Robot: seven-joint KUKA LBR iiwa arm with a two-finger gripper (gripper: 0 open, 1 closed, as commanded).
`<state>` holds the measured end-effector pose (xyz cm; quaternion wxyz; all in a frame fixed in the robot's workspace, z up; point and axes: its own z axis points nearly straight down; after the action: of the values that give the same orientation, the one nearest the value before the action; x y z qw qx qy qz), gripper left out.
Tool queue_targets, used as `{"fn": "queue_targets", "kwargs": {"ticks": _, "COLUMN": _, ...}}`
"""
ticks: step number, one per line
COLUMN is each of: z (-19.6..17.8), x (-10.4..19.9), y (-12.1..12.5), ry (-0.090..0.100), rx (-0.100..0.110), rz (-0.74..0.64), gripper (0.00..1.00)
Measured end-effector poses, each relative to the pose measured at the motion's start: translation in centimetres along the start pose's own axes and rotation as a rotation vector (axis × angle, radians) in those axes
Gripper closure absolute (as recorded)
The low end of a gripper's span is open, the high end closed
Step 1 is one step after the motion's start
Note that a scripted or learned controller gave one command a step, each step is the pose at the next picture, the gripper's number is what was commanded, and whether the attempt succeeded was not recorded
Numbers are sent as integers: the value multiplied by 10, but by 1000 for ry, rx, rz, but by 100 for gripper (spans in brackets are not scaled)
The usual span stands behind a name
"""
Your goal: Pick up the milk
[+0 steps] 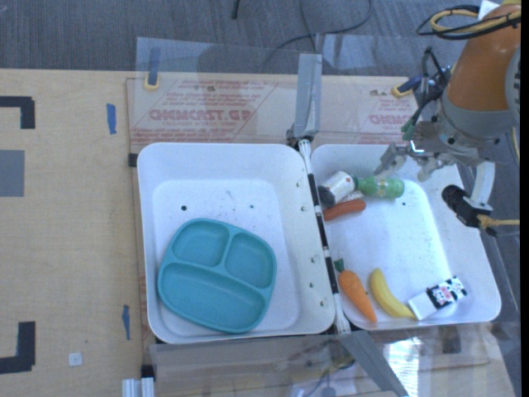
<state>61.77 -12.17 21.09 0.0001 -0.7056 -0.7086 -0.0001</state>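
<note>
The small white milk carton with black cow patches (438, 297) lies on its side in the near right corner of the right white shallow bin (413, 246), close to the bin's front rim, nothing on top of it. Just left of it lies a yellow banana (387, 294), its tip near the carton; further left an orange carrot (358, 294) rests by the divider between the 2 bins. At the far end of the same bin sit a green bottle-shaped toy (382, 188), a white cylindrical can with a dark end (336, 185) and a red-orange sausage-like piece (344, 209), well apart from the carton. The left white shallow bin (165, 172) holds 1 teal plastic plate with 3 compartments (216, 275), tilted toward the front left. The grey gripper (413, 157) hangs over the far right edge of the right bin, near the green toy, well apart from the carton; fingers' spread: cannot tell at this resolution. Nothing visible between them. The arm's orange band (483, 64) sits above it. Black cables (335, 7) trail on the grey floor behind the bench.
</note>
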Motion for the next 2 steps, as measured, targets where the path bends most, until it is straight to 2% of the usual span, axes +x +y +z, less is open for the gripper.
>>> {"fn": "queue_targets", "kwargs": {"ticks": 1, "z": 63, "x": -13, "y": -83, "ry": 0, "rx": 1, "rz": 95, "gripper": 0}}
{"fn": "queue_targets", "kwargs": {"ticks": 2, "z": 41, "x": -28, "y": -76, "ry": -1, "rx": -3, "rz": -4, "gripper": 0}}
